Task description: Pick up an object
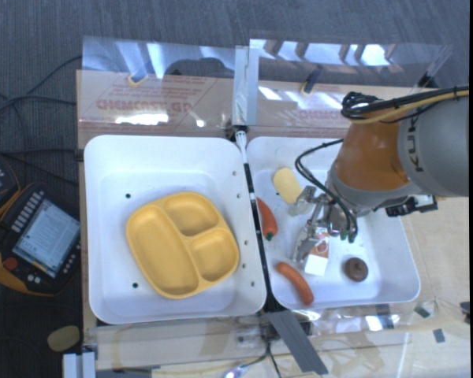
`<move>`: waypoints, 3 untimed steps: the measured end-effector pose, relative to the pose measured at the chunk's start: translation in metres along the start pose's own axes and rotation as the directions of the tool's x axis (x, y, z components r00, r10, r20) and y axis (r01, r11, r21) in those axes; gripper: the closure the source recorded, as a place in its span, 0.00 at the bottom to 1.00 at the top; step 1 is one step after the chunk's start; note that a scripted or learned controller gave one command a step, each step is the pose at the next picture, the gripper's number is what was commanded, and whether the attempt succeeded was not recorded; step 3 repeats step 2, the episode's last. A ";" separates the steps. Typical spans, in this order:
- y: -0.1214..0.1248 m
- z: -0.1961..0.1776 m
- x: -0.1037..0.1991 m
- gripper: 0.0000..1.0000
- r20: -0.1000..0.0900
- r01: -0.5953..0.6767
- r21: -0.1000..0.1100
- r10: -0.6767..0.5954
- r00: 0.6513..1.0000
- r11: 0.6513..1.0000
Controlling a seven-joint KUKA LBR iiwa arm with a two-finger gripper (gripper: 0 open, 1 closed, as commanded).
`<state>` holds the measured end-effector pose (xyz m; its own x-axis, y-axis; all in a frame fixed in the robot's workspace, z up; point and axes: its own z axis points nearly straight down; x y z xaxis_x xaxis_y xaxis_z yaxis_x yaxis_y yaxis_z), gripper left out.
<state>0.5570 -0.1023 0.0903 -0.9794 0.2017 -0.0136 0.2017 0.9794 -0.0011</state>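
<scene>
In the right bin (394,286) my gripper (306,225) hangs low under the orange-banded wrist, pointing left, and it looks open with nothing between its fingers. One finger (303,202) is next to a pale yellow rounded object (286,183). The other finger (305,247) is beside a small white and red packet (318,257). A red-orange pepper (266,218) lies by the bin's left wall. An orange-red sausage (296,282) lies at the front, and a brown round object (355,269) sits to the right.
The left bin (110,172) holds a yellow divided plate (182,244). A ridge between the two bins (251,211) runs front to back. Black cables loop over the arm's wrist. Controllers and cables lie on the floor at the left.
</scene>
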 end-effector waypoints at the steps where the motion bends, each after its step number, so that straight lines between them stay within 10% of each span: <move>1: 0.001 -0.011 -0.002 1.00 0.005 0.002 0.002 -0.002 1.000 1.000; 2: 0.067 -0.094 0.015 1.00 -0.011 0.054 -0.003 -0.054 0.998 0.999; 3: 0.067 -0.094 0.015 1.00 -0.011 0.054 -0.003 -0.054 0.998 0.999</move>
